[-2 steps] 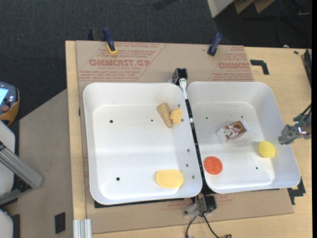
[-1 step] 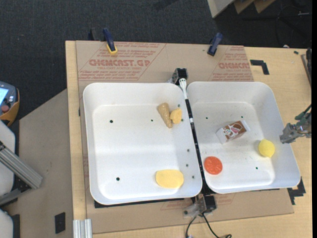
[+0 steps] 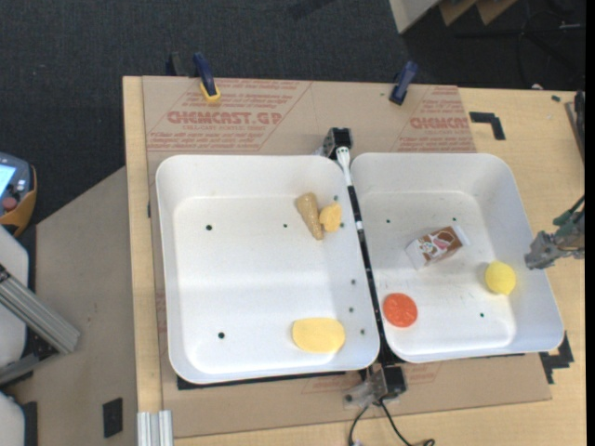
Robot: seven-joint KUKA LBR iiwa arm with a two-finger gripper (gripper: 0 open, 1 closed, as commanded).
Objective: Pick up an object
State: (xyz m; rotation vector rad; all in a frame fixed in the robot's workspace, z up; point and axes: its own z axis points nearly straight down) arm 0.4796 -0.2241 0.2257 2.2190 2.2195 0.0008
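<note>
Camera view | gripper (image 3: pixel 544 252) at right bin's (image 3: pixel 465 167) edge, grip state unclear | yellow ball (image 3: pixel 500 278) just beside: likely light, smooth, roll-prone | pinch across middle

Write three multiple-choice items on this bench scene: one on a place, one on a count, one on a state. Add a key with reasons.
1. Where does the orange disc lie?
A. right bin, near front edge
B. left bin, back corner
C. on the cardboard outside the bins

2. How many things lie in the left bin?
A. one
B. three
C. six

3. How does the hand stand to the yellow ball?
A. it grips the ball
B. it sits at the right bin's right rim, apart from the ball
C. it hovers over the left bin

Key: 1 A, the disc rests by the right bin front wall. 2 B, tan piece, small yellow piece, yellow oval. 3 B, a gap separates them.
</note>
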